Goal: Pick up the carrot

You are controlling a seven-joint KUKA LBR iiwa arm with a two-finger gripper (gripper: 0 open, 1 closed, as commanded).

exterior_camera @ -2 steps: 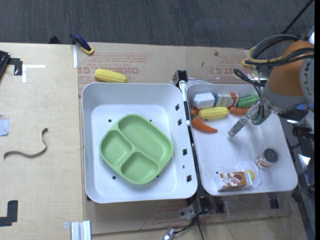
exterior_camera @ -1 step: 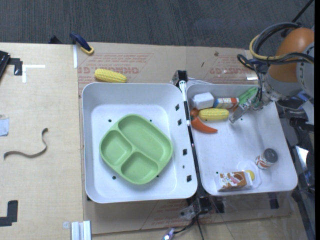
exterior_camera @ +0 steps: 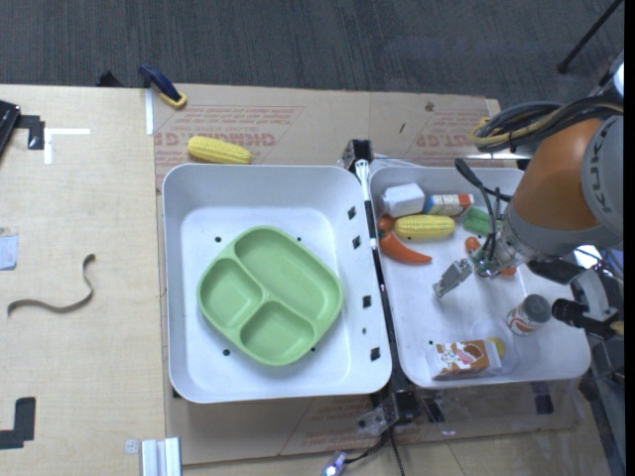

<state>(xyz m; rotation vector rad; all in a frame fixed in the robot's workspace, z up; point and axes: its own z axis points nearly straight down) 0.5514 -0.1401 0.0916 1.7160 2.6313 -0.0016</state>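
Dark grey carpet is seen beyond a pale wood bench [exterior_camera: 69, 365], with printed cardboard under two shallow white plastic bins. Gripper [exterior_camera: 453, 278] is hung low over the right bin [exterior_camera: 556, 365], metallic fingers splayed apart, nothing between them. Carrot [exterior_camera: 404, 251], smooth, orange and tapered, is lain on the bin floor just up-left of the gripper, not touched by it. Knobbly yellow corn cob [exterior_camera: 425, 227] is set directly above the carrot, touching or nearly so. White box [exterior_camera: 404, 198] is placed further up. Small printed carton [exterior_camera: 466, 357] is lain flat below the gripper. Left bin [exterior_camera: 189, 355], well left, is occupied by a matte green three-compartment plate [exterior_camera: 270, 296]. Second corn cob [exterior_camera: 219, 150] is left on the cardboard outside.
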